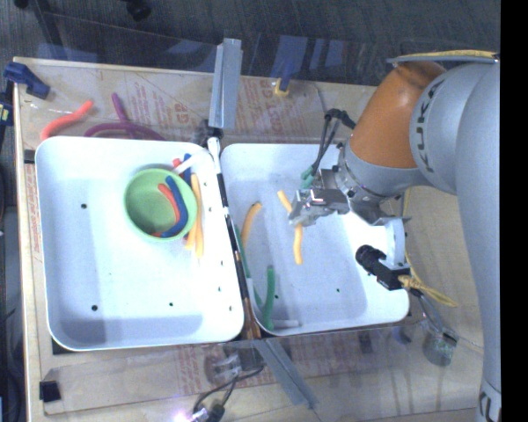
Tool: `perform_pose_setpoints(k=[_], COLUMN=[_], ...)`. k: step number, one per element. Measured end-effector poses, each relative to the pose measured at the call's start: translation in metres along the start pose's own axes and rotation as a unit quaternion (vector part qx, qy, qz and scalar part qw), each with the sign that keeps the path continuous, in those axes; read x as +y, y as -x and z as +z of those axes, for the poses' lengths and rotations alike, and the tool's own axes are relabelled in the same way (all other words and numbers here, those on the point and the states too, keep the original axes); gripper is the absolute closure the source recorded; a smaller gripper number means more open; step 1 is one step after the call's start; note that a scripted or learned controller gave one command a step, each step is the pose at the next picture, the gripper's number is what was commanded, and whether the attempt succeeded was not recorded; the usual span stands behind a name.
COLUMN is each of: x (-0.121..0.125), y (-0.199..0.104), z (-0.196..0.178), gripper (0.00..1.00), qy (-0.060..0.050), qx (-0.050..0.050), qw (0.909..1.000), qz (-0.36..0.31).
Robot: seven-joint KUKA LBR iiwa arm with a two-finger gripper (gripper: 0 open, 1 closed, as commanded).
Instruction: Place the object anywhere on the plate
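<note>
1. The green plate [161, 202] sits in the left bin [88, 306], toward the bin's upper right, with red, orange and blue strips lying on it and against its right rim.
2. Right of the plate, in the right bin [352, 310], lie an orange strip [251, 222] near the left wall, a green strip [268, 293] below it, and another orange strip [297, 240] farther right.
3. The pincer [304, 209] hangs over this last strip's upper end; whether it is wide or narrow, I cannot tell.
</note>
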State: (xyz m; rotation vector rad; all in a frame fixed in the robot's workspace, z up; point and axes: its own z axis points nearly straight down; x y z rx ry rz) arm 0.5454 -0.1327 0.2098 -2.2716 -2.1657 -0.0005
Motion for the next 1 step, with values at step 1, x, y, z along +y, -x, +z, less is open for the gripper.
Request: perform_pose_setpoints(k=[1], x=[0.0000], y=[0.0000], z=[0.0000], gripper=[0.00], qy=[0.000], qx=[0.000], qw=[1.0000], qz=[0.000])
